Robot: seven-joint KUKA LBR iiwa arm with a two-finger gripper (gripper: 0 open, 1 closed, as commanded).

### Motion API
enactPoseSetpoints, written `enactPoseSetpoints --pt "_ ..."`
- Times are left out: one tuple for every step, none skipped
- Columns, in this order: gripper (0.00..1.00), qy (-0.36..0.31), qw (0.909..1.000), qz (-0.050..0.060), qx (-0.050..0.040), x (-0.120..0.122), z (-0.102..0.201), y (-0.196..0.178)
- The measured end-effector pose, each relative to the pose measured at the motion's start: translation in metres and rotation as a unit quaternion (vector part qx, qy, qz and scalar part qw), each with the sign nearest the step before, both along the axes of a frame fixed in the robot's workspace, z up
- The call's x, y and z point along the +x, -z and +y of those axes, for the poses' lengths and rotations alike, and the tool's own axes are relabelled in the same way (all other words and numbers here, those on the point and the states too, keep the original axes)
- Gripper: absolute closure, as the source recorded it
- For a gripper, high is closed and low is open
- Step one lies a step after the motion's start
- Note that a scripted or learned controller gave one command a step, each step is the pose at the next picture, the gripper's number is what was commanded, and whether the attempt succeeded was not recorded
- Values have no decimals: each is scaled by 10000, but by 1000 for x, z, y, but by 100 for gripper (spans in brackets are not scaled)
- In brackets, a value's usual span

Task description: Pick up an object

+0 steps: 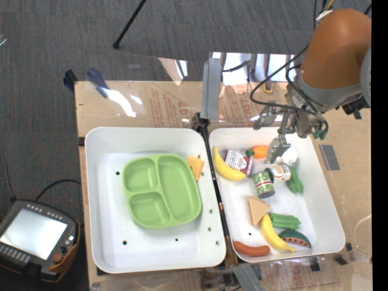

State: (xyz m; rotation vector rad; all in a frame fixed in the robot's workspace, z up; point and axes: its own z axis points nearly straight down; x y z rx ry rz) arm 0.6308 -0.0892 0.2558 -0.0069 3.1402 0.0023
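Bench [139, 105] brown, two white bins [97, 156]; dark grey carpet [60, 29] around.

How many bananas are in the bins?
2. One banana lies at the upper left of the right bin, beside the divider. The other banana lies near the front, by the watermelon slice. Another could hide under the pincer.

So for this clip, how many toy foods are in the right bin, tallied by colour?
Yellow bananas: 2
Green items (can, bean pods, leafy piece): 3
Orange pieces (round one, wedge): 2
Red sausage: 1
Watermelon slice: 1
Purple-labelled carton: 1
White bottle: 1
Total: 11
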Motion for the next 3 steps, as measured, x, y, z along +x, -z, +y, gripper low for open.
enactPoseSetpoints --pt "0 820 9966 65 6 8 -31 143" --pt "0 1542 9880 -41 -4 9 -27 162" --pt "0 780 9969 -69 -5 -39 -34 162"
